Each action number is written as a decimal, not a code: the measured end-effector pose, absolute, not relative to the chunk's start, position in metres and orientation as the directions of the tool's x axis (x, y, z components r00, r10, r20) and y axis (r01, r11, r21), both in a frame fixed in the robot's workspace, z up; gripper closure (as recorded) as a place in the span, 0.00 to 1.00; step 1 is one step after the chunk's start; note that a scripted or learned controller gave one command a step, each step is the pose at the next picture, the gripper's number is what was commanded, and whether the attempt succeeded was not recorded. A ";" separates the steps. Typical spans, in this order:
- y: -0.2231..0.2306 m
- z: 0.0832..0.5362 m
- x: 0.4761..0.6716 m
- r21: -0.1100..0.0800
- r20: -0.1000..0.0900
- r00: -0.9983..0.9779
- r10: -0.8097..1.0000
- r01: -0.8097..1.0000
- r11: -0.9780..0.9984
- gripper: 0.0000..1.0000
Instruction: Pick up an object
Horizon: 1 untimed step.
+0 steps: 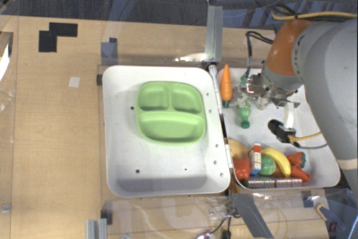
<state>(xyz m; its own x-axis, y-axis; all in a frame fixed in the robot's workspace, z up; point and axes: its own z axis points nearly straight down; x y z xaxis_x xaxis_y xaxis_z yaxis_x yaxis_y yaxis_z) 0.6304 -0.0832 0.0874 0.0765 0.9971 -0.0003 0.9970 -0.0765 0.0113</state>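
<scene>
On the right side of the frame, we see the gripper [250,99] hanging low in the right bin [319,120], close to its upper left corner. A small green bottle [244,118] sits just under it, and an orange carrot [225,83] lies just to its left, along the wall between the bins. We cannot tell if the claw is spread or pressed together, because it is too small and the arm covers part of it. We also cannot tell if it touches the bottle.

More toys sit in a pile at the bottom of the right bin: a yellow banana [279,159], something red, and other small things. In the left bin [120,137] lies a green plate with three parts [170,112].

We think the job is only just begun. The claw is down among the things, but nothing looks lifted. Every toy seems to rest in a bin. What is left is to pinch one thing, maybe the bottle or the carrot, and raise it up.
</scene>
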 end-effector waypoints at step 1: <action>-0.023 0.184 0.670 0.003 -0.001 0.114 0.994 0.994 -0.114 0.00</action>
<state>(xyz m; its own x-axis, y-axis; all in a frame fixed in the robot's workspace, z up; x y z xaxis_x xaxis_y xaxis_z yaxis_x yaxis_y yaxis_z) 0.6704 -0.0234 0.1839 0.1135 0.9935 -0.0006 0.9935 -0.1135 0.0025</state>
